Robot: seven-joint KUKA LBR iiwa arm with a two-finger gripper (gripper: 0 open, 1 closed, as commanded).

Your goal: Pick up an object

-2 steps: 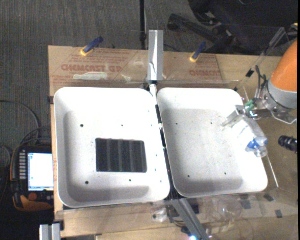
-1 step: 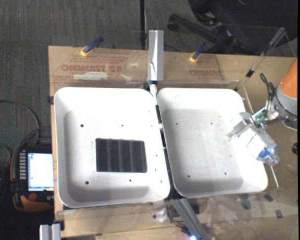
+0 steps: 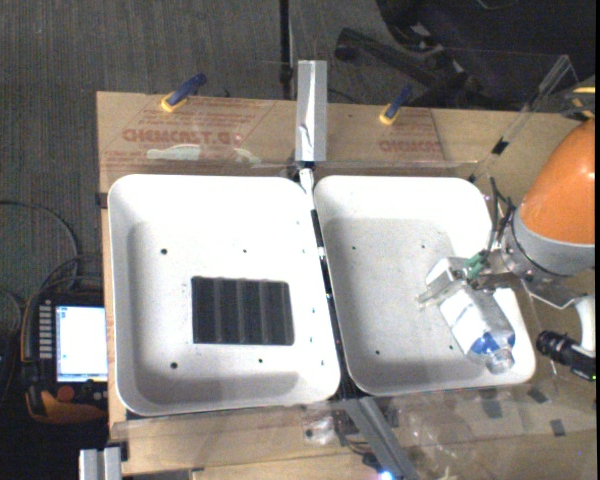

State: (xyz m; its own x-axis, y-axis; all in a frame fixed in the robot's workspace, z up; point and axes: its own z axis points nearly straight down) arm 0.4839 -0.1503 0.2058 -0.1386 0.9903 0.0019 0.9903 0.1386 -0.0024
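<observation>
A clear plastic bottle (image 3: 483, 326) with a blue cap lies in the right bin (image 3: 380, 228), near its right wall, cap toward the front corner. My gripper (image 3: 446, 282) hangs low over the right bin at the bottle's far, uncapped end, touching or just above it. The grey arm with its orange band (image 3: 565, 196) comes in from the right. A black ribbed rectangular block (image 3: 242, 310) lies flat in the middle of the left bin (image 3: 140, 218).
The two bins meet along a central rim (image 3: 320, 268). A metal post (image 3: 310, 118) stands behind them on the cardboard-covered bench, with two clamps at the back edge. A handheld pendant (image 3: 65, 343) sits off the bench at left.
</observation>
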